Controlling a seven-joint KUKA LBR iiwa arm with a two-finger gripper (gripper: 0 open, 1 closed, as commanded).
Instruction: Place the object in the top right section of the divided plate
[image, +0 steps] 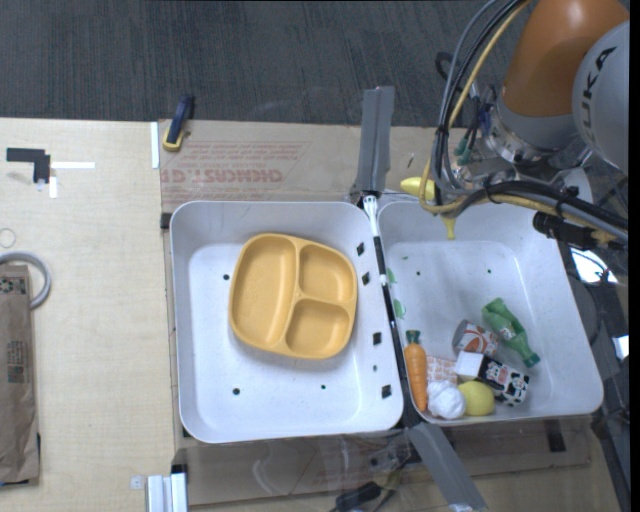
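Observation:
The yellow divided plate (294, 296) lies in the left white bin (200, 400), with one long section on its left and two smaller ones on its right. All three sections are bare. My gripper (446, 196) hangs high over the back left corner of the right bin (560, 300), half hidden by cables. A yellow object (417, 187) pokes out at the gripper's left side. Whether it is held cannot be made out.
The front of the right bin holds a carrot (415, 372), a green bottle (509, 330), a small can (474, 342), a lemon (479, 398), a white lump (446, 400) and a black-and-white block (508, 383). A grey divider bar (376, 150) runs between the bins.

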